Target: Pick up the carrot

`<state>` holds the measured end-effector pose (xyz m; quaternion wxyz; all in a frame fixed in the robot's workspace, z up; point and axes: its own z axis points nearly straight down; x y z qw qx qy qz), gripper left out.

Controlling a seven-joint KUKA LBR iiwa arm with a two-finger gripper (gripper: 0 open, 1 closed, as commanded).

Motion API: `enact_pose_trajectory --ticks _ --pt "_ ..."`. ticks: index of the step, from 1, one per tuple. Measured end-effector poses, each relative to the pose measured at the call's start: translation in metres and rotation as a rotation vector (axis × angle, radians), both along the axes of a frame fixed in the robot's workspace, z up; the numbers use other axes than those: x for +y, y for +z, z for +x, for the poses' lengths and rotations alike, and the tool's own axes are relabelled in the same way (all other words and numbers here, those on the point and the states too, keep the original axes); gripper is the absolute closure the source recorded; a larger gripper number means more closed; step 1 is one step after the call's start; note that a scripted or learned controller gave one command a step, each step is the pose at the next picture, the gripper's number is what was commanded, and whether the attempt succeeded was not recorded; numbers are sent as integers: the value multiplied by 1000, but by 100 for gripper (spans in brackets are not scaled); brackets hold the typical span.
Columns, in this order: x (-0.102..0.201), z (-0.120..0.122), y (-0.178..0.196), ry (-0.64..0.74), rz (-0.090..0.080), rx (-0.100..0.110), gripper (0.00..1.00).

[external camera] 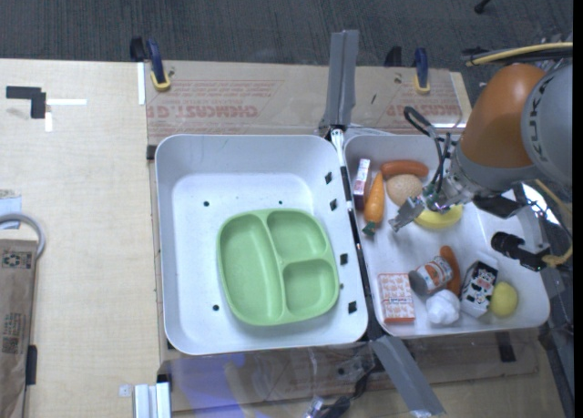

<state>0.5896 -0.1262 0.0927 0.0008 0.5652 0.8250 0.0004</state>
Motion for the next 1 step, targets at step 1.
enact_pose_trajectory --ticks 1 --pt "15 54 -2 196 -8 26 0"
